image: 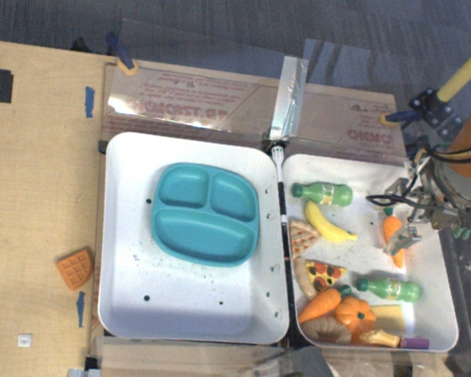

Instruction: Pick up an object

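- We see the gripper [406, 228] low over the right bin [445, 275], its fingers apparently clamped on a small orange carrot [392, 227], which hangs upright between them near the bin's back right.
- We judge the carrot is raised off the floor, though the slant leaves this uncertain.
- The teal divided plate [207, 214] lies alone in the left bin [120, 238], likely kept apart as a drop spot.
- Cables [391, 197] blur the fingertips, and toys crowd the front corner.
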